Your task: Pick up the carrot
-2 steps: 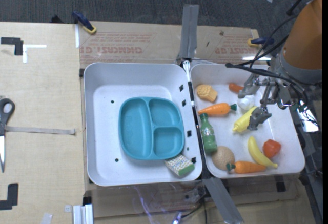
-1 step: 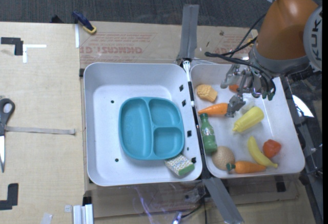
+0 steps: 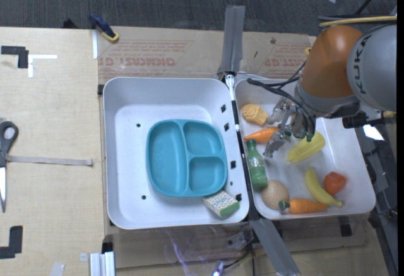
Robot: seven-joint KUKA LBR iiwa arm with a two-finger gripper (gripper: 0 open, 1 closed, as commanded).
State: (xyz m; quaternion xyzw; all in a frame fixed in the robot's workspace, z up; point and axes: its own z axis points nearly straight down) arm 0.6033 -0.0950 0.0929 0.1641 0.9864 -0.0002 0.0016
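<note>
The arm reached in from the right over the right-hand bin (image 3: 353, 142), and its hand (image 3: 281, 136) hung low at the thick end of a carrot (image 3: 260, 135) that lay near the bin's left wall, just below a piece of yellow pastry (image 3: 254, 114). Whether the hand was apart or together could not be told from the slanted view, nor whether it touched the carrot. A second carrot (image 3: 304, 206) lay along the bin's front edge, beside a banana (image 3: 319, 187) and a tomato (image 3: 334, 182), well apart from the hand. The step looked like the approach or the closing of a grasp on the upper carrot. The next move would call for a firm clamp across the carrot, clear of the green bottle (image 3: 255, 165) and the corn (image 3: 307, 148), then a straight lift.
</note>
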